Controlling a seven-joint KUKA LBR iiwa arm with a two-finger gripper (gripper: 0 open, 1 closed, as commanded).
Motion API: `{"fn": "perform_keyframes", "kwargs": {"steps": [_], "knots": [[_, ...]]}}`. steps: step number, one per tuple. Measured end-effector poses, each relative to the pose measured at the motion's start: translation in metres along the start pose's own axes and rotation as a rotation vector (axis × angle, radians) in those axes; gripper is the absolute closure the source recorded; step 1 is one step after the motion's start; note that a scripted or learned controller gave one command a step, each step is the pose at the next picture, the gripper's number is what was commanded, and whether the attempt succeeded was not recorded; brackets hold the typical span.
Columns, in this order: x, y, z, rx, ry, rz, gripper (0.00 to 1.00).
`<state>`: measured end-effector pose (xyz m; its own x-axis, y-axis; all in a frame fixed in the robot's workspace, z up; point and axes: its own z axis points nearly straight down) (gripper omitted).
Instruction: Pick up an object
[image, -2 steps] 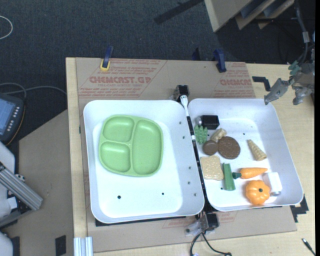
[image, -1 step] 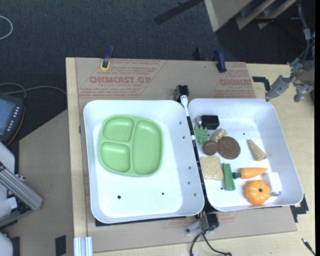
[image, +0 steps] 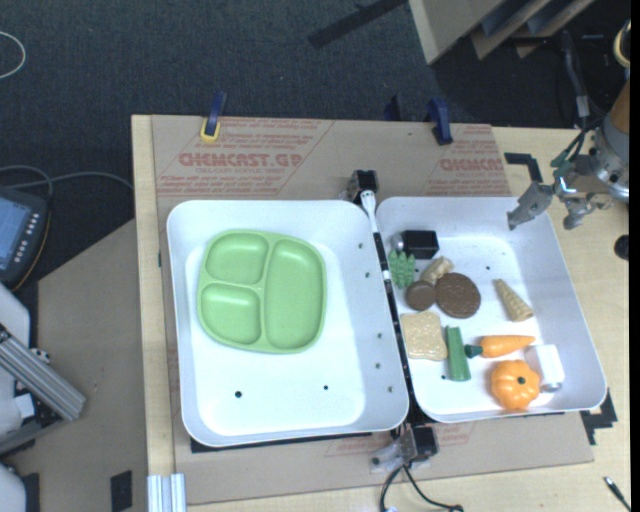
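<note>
Holding one green plate (image: 264, 290), two white bins (image: 200, 400), one pumpkin (image: 514, 385)

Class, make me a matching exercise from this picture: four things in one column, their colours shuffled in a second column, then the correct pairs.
Things:
1. divided plate in the left bin
2. pumpkin
3. round cookie
4. small box at the back of the right bin

Colours:
A. brown
B. black
C. light green
D. orange

Pairs: 1-C, 2-D, 3-A, 4-B
</note>
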<state>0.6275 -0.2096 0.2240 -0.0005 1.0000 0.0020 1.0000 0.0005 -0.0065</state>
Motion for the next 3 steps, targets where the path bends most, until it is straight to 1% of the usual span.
{"fn": "perform_keyframes", "kwargs": {"steps": [1, 2, 3], "knots": [[0.011, -0.002, 0.055, 0.000, 0.000, 0.000, 0.00], [0.014, -0.003, 0.119, 0.000, 0.000, -0.001, 0.00], [0.015, -0.003, 0.140, -0.003, -0.001, -0.001, 0.00]]}}
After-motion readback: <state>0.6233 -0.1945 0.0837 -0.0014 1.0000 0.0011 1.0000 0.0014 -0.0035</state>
